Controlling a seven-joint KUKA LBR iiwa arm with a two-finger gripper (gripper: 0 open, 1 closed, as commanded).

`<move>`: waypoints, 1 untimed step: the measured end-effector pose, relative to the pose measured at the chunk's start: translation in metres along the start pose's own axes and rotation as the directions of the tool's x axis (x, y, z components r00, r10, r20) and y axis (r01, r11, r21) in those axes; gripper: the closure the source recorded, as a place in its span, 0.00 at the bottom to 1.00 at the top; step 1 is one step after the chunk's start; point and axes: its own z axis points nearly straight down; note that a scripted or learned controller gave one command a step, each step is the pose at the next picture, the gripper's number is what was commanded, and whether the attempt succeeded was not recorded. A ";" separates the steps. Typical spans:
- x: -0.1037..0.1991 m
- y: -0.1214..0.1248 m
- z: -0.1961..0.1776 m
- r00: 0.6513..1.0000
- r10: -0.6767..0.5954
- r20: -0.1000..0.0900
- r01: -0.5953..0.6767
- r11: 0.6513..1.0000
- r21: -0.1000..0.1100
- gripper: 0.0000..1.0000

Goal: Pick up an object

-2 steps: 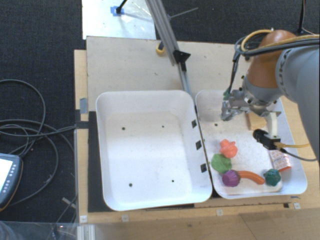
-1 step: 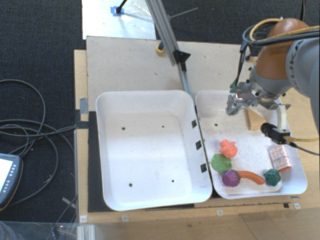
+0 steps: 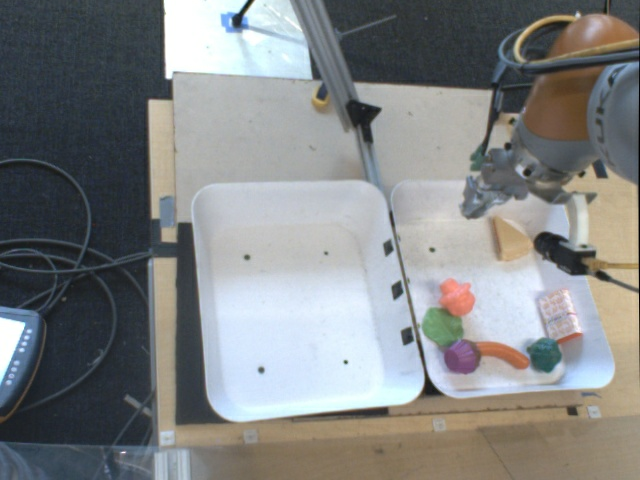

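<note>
My gripper (image 3: 477, 204) hangs over the far part of the right bin (image 3: 430, 223), left of a tan wedge (image 3: 509, 238). Nothing shows between its fingers. Lower in that bin lie an orange-pink lump (image 3: 456, 295), a green piece (image 3: 441, 325), a purple piece (image 3: 461, 356), an orange carrot-like stick (image 3: 500, 353), a teal ball (image 3: 544, 353) and a pink-and-white block (image 3: 558, 313).
The left bin (image 3: 290, 298) sits beside the right one, with a dividing rim with black clips (image 3: 397, 288) between them. A grey pole (image 3: 330, 58) slants across the back. Cables (image 3: 60, 258) lie on the floor at left.
</note>
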 end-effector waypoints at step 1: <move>0.043 -0.007 0.001 1.000 -0.006 -0.002 0.006 1.000 0.005 1.00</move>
